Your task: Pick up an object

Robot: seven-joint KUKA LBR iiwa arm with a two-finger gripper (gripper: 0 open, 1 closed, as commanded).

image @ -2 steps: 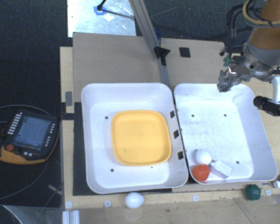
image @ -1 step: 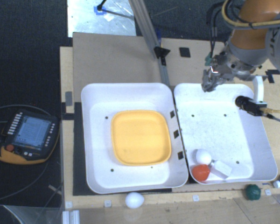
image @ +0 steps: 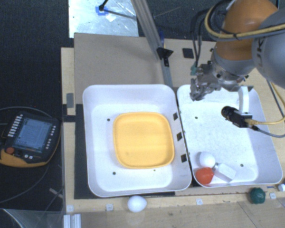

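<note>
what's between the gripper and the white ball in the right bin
In the camera view, bare white bin floor lies between the gripper and the small white ball. The black cylindrical part on the arm sits off to the right of that stretch.

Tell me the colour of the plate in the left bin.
Yellow: the plate, seen in the camera view.

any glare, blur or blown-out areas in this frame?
Camera view: the bright floor patch at top is blown out; the white bins run near white but keep their edges, with the yellow plate evenly lit; the gripper reads soft and dark against the right bin; the small items in its near corner look slightly blurred.
</note>
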